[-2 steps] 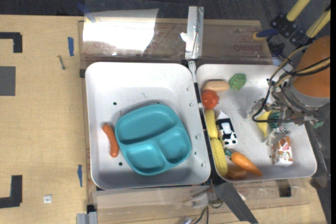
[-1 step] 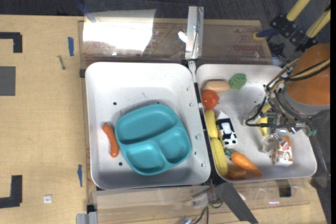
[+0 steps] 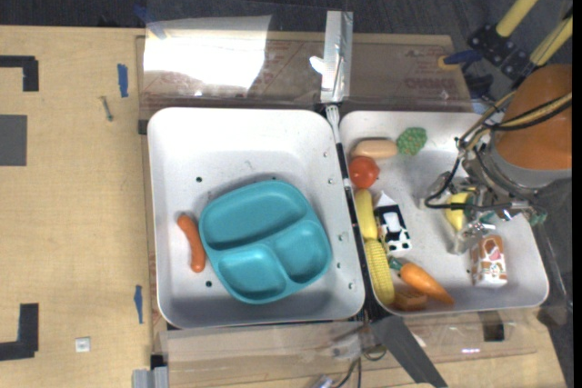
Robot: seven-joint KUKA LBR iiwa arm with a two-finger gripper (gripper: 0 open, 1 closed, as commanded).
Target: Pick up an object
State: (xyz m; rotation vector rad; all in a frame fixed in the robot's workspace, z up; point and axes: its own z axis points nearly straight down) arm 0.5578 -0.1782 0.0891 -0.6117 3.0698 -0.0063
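We see the claw [image 3: 473,212] low in the right bin [image 3: 536,282], over a yellow item [image 3: 457,215] beside a small carton [image 3: 490,261]. Whether it is apart or together, we cannot tell.

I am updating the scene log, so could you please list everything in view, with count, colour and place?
left bin: 1, white, left half of bench
right bin: 1, white, right half of bench
tray: 1, teal, three compartments, middle of left bin
sausage: 1, orange, left bin, just left of tray
bread roll: 1, tan, right bin, top left
tomato: 1, red, below the roll
broccoli: 1, green, right of the roll
banana: 1, yellow, along right bin's left wall
corn: 1, yellow, below the banana
cow toy: 1, black and white, beside the banana
carrot: 1, orange, right bin's bottom
carton: 1, white and red, right bin's lower right
arm: 1, grey with orange band, over right bin
claw: 1, above the carton
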